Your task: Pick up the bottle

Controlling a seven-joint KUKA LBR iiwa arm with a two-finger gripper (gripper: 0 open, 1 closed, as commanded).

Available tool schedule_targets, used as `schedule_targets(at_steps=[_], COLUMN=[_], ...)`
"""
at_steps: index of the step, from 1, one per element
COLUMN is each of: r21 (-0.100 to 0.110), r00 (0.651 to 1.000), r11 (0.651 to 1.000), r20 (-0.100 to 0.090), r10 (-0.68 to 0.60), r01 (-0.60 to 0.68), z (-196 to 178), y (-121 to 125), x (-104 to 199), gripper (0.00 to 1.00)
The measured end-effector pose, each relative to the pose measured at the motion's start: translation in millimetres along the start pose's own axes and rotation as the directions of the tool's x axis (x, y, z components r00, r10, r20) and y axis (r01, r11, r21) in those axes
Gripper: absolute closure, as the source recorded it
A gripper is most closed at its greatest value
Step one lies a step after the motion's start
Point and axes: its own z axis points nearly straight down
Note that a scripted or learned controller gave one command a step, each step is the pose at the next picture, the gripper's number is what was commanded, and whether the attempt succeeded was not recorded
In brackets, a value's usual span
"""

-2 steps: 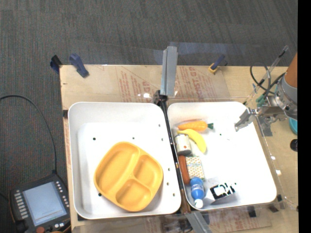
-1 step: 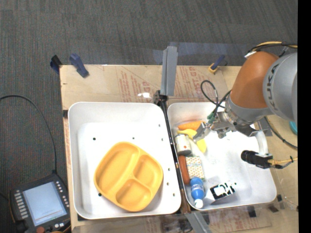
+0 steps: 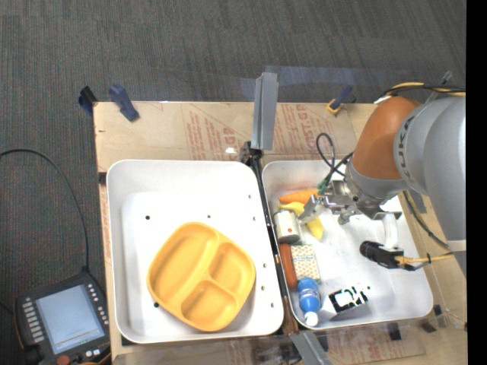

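Note:
The bottle (image 3: pixel 308 296) is small, with a blue body and a white cap, and lies near the front left corner of the right bin (image 3: pixel 411 299). My gripper (image 3: pixel 326 206) hangs over the back left part of that bin, well behind the bottle. It is just above a yellow piece (image 3: pixel 313 228) and next to an orange carrot (image 3: pixel 297 198). The wrist and its cables hide the fingers.
Between gripper and bottle lie a small patterned box (image 3: pixel 304 262), a brown sausage (image 3: pixel 287 263) and a silver can (image 3: pixel 286 225). A black-and-white object (image 3: pixel 350 298) sits right of the bottle. A yellow divided plate (image 3: pixel 202 276) lies in the left bin (image 3: pixel 129 181).

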Motion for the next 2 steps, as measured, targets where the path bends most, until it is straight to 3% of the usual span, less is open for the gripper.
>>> schedule_targets(at_steps=[1, 2], r21=[0.006, -0.001], r00=[1.0, 0.985], r11=[1.0, 0.985], r20=[-0.003, 0.002], r10=[0.002, -0.172], r01=[-0.002, 0.172], z=[-5.6, -100.2], y=[-0.6, -0.3], x=[0.1, 72.7], gripper=[1.0, 1.0])
